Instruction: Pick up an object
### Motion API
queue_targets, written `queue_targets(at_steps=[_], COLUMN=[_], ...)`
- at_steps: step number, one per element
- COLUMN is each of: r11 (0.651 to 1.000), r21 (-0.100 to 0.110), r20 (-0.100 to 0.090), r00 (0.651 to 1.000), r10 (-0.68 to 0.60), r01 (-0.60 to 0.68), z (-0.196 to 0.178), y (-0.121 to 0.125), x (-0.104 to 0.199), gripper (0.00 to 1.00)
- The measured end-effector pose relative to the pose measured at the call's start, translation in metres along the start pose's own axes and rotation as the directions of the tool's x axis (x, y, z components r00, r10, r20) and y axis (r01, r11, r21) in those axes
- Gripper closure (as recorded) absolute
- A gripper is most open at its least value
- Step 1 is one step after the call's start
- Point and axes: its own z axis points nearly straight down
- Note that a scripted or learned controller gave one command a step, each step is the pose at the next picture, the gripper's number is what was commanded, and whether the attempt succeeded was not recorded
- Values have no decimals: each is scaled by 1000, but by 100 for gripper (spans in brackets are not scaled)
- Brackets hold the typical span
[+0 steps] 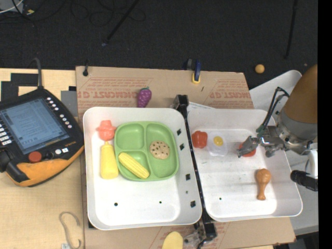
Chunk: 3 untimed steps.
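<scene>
Two white bins side by side: left bin [98, 201] with green plate [147, 152], right bin [233, 201] with drumstick [262, 181]. Gripper [251, 147] low in right bin, pinching small red object [249, 151] between fingers.

the grey arm [303, 105] reaches in from the right, its end effector [252, 145] lowered leftward.
</scene>
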Motion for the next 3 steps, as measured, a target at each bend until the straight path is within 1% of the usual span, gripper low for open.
queue_targets(at_steps=[1,2,3], r11=[1000,1000,1000], r21=[0,-2,-4], r20=[0,0,0], r00=[1000,1000,1000], r10=[1,1,4], r01=[-1,-1,-4], z=[59,84,72], y=[8,8,8], x=[-2,2,0], gripper=[0,0,100])
